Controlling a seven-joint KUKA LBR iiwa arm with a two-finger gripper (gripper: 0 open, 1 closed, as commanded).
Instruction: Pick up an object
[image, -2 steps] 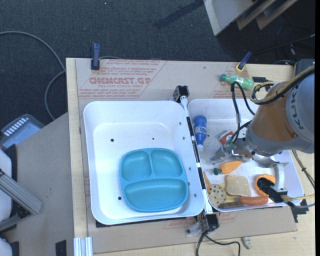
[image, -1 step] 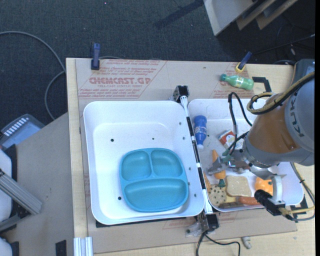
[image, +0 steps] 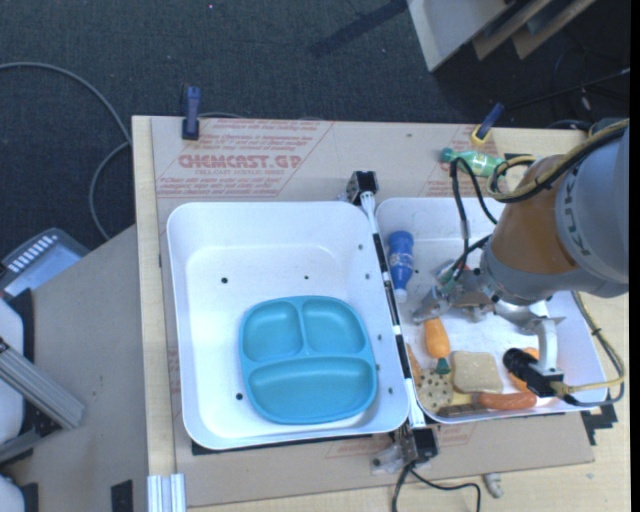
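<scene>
My gripper (image: 447, 297) hangs low in the right bin (image: 425, 215), reaching in from the right under the grey arm with its orange band. Just below it lies a small orange carrot-like piece (image: 436, 337), very close to the gripper's tip. A blue bottle (image: 400, 256) lies to its upper left, along the bin's left wall. Nearer the front of the bin are a tan bread-like slice (image: 476, 372), a round tan cracker with holes (image: 433, 386) and a red sausage (image: 506, 402). I see nothing clearly held in the gripper.
The left bin (image: 200, 240) holds a light blue divided plate (image: 308, 358) toward its front right. A black clamp (image: 361, 184) sits at the back where the bins meet. Cables and a green-and-blue clip (image: 474, 158) lie behind the right bin.
</scene>
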